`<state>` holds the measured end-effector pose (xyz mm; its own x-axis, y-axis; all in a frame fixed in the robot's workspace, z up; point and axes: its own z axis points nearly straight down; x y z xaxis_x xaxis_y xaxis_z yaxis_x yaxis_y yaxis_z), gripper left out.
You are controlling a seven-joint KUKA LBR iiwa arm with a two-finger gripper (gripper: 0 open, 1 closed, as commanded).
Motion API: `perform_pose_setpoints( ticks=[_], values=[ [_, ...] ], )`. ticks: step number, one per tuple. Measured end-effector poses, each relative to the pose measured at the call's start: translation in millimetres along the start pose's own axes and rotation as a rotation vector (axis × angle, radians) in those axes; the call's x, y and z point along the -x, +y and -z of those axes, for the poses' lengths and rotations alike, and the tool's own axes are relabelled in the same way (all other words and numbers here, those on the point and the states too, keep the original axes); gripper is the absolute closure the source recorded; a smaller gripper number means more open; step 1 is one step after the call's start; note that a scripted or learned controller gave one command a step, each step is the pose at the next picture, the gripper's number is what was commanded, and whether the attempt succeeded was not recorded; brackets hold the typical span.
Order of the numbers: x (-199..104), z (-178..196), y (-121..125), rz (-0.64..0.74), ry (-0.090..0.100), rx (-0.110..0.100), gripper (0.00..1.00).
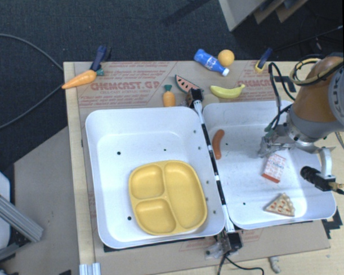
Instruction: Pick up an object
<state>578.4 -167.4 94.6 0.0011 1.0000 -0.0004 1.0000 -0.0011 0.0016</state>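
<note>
The desk (130, 79) carries two white bins side by side. In the left bin (104, 136) lies a yellow divided tray (167, 196). In the right bin (242, 210) the pincer (275, 149) hangs just above a small packet (274, 168); whether it is spread or pinching, I cannot tell. A sausage (218, 144) lies near the divider, a pizza slice (280, 205) near the front.

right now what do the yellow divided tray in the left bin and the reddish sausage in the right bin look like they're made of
The yellow divided tray looks like moulded plastic with a smooth, slightly satin finish: one even colour, rounded rims, soft highlights along the compartment ridges. The reddish sausage is probably toy plastic or rubber: one flat colour with no visible surface texture, though it is too small to tell which.
</note>
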Motion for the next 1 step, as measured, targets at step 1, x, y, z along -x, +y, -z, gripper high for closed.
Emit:
perform_pose_setpoints(
  ticks=[1],
  values=[
    [43.7,-10.1,-44.3,0.000,0.000,-0.003,1.00]
  ],
)
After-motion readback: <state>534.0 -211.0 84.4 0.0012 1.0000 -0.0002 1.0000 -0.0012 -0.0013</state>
